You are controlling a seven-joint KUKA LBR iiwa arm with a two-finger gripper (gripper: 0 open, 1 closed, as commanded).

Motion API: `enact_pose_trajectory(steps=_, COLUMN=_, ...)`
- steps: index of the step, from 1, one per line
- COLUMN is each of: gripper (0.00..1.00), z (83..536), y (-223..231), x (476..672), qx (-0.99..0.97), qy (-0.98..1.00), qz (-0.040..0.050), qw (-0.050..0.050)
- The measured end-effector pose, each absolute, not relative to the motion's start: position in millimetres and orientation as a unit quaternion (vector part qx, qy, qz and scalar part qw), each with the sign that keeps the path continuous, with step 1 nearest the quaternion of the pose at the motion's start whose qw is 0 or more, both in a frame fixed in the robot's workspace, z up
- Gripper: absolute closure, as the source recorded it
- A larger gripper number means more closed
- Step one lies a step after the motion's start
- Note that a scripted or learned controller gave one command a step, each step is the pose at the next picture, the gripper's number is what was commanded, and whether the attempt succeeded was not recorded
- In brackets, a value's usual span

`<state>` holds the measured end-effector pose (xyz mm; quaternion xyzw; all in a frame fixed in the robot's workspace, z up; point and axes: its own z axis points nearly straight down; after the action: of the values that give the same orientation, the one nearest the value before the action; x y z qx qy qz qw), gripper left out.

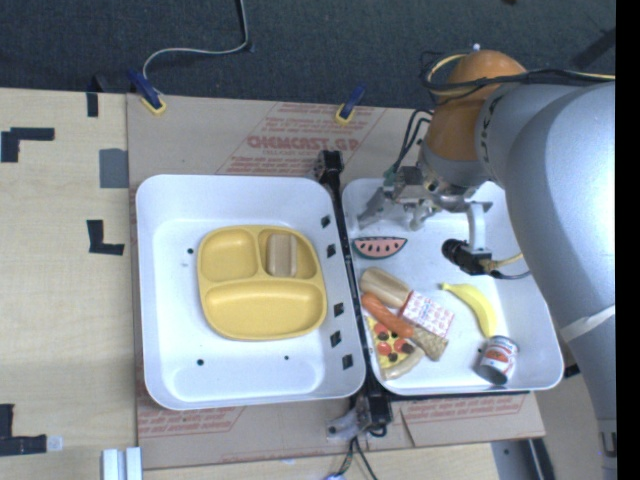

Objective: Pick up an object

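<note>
My gripper [396, 214] hangs over the far end of the right bin [530, 313], just above a watermelon slice [381, 246]. Its fingers [373, 208] stand apart and open, with nothing between them. Nearer the front of that bin lie a hot dog in a bun [385, 290], a red and white box [428, 314], a banana [477, 305], a small can [496, 357], a pizza slice [392, 352] and a brown cracker [432, 345].
The left bin [160, 268] holds a yellow divided plate [255, 303] with a tan piece [282, 255] in its far right compartment. A black divider [338, 258] runs between the bins. The grey arm [560, 198] covers the right side.
</note>
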<state>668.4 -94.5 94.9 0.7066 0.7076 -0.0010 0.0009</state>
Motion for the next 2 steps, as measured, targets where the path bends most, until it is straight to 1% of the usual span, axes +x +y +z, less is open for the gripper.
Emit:
enact_pose_trajectory(steps=1, gripper=0.00, z=85.1, y=-94.1, x=668.3, qx=0.707, qy=0.707, qz=-0.0008, qw=0.000)
enact_pose_trajectory(steps=2, gripper=0.00, z=85.1, y=-94.3, x=668.4, qx=0.707, qy=0.708, qz=-0.0007, qw=0.000)
